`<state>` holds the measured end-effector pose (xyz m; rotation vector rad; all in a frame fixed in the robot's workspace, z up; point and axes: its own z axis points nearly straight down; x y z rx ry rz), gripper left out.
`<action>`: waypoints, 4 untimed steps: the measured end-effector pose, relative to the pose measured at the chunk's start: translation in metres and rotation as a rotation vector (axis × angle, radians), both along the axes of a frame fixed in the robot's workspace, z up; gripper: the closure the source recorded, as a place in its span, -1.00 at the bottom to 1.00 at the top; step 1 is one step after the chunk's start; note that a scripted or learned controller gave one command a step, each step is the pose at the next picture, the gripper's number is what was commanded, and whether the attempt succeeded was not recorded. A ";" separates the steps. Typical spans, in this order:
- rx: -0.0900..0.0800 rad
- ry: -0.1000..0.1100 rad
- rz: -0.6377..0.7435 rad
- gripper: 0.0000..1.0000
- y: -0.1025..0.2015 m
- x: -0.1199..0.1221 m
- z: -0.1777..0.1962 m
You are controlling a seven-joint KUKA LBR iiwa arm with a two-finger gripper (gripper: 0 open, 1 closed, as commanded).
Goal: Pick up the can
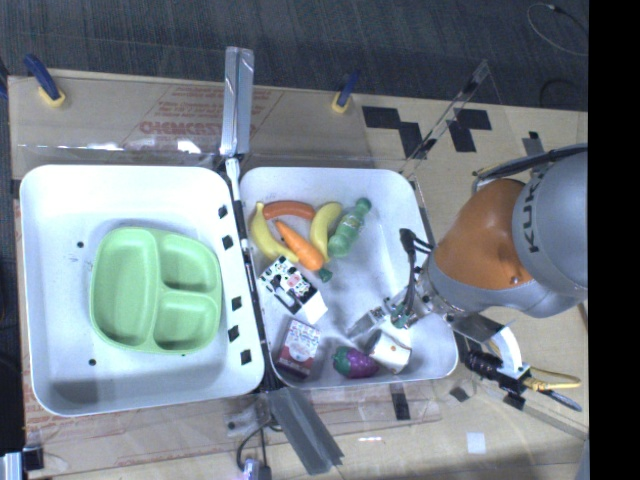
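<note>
The can (pixel 300 346), short and dark red with a pale label, lies near the front wall of the right bin (pixel 395 180). My gripper (pixel 382 328) hangs low over the bin's front right part, about a hand's width right of the can and apart from it. It looks open, and nothing shows between its fingers. A purple fruit (pixel 354 362) and a small white block (pixel 393 353) lie just below the gripper, between it and the bin's front wall.
Two bananas (pixel 264 235), a sausage (pixel 290 209), a carrot (pixel 300 245), a green bottle (pixel 346 230) and a black-and-white carton (pixel 290 283) lie in the right bin's back half. The left bin (pixel 50 268) holds a green divided plate (pixel 155 288).
</note>
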<state>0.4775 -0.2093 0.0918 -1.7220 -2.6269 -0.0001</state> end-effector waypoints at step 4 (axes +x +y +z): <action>0.000 0.002 -0.183 -1.00 0.000 0.000 -0.001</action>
